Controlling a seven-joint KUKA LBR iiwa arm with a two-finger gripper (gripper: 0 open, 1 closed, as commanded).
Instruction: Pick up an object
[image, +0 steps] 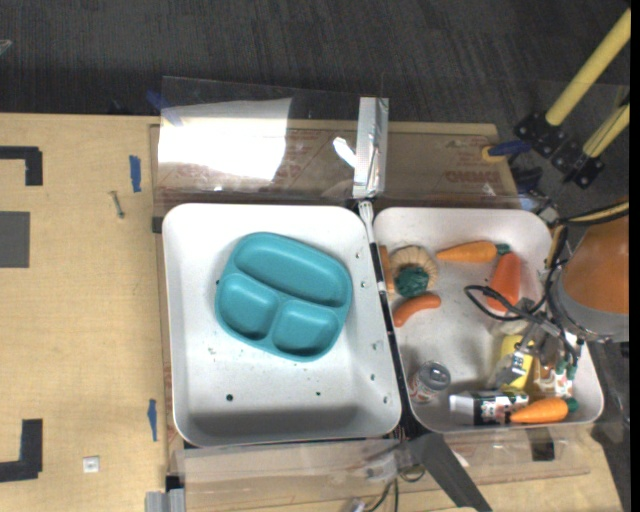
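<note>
Hand (540, 345) by right bin's (450, 222) near-right rim, crowded by carrots (540, 409)

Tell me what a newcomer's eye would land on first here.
First, the big teal three-compartment plastic tray, lying alone in the left white bin. Next, the clutter in the right white bin: several orange toy carrots among small odds and ends, with the arm's orange band at the bin's right edge.

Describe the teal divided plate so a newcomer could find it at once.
Look down on the two white bins side by side and take the left bin. Lying in its middle is the teal plate, a rounded tray with three compartments. It is the single large thing in that bin, while the small orange toys crowd the right bin.
</note>
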